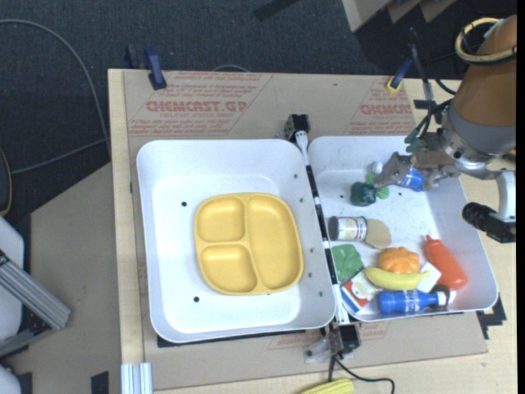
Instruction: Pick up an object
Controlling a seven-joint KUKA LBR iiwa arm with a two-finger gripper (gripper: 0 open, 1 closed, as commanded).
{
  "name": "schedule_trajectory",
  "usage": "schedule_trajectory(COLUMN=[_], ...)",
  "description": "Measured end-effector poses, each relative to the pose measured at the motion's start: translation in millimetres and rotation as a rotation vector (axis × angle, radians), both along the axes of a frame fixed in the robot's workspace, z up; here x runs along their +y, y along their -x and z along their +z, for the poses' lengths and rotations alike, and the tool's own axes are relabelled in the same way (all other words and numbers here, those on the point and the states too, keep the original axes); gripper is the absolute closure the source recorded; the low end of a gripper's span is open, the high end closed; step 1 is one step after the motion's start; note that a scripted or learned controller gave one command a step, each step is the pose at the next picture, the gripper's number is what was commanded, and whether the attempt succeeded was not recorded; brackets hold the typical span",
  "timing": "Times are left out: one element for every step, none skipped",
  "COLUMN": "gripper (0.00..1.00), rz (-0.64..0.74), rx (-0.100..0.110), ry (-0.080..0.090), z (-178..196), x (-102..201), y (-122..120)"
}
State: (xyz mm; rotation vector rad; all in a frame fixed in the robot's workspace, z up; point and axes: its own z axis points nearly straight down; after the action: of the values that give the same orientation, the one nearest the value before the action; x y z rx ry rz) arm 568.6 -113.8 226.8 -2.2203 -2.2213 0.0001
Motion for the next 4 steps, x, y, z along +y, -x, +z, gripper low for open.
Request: schedule_trajectory(gripper=[0.00,0.00,0.00,0.00], rz=[0.000,0.001,0.001,-0.001], rx=[-0.017,-0.002,-0.002,0.001], ry=[0.000,0.001,0.001,0.001], z=[-117,-142,-142,-142], x=[1,19,22,-16], y=[22,-23,-82,-57])
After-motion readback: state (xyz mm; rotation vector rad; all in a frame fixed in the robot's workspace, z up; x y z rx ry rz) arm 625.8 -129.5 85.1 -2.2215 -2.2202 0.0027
